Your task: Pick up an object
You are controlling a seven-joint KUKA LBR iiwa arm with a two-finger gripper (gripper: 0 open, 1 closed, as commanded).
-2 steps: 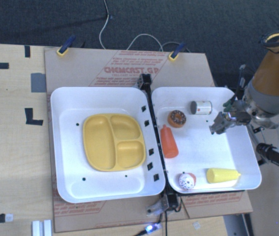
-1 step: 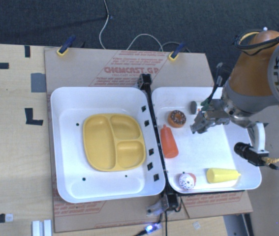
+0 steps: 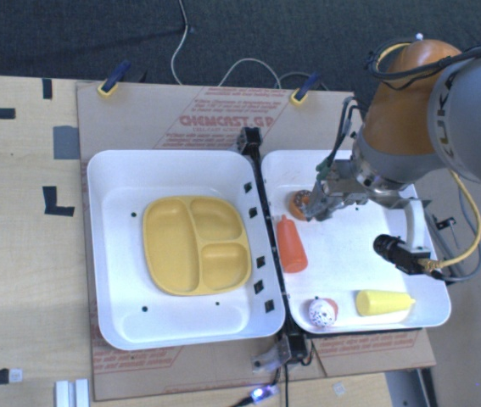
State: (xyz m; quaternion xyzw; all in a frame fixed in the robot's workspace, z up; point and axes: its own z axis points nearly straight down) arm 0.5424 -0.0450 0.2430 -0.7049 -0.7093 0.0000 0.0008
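Yellow divided plate (image 3: 196, 244) sits in the left bin (image 3: 109, 253), then in the right bin (image 3: 431, 312) an orange carrot (image 3: 291, 244) along the left wall, and the gripper (image 3: 315, 206) low over a small brown object (image 3: 299, 201), claw state impossible to tell.

Two white bins (image 3: 104, 227): the left holds one yellow tray (image 3: 196, 244); the right holds one carrot (image 3: 291, 244), one ball (image 3: 322, 312), one yellow wedge (image 3: 383, 303), one small orange object (image 3: 300, 201).

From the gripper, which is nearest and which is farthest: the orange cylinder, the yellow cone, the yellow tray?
Measured from the gripper:
1. Orange cylinder, just below-left, right bin.
2. Yellow cone, right bin's near corner.
3. Yellow tray, left bin.
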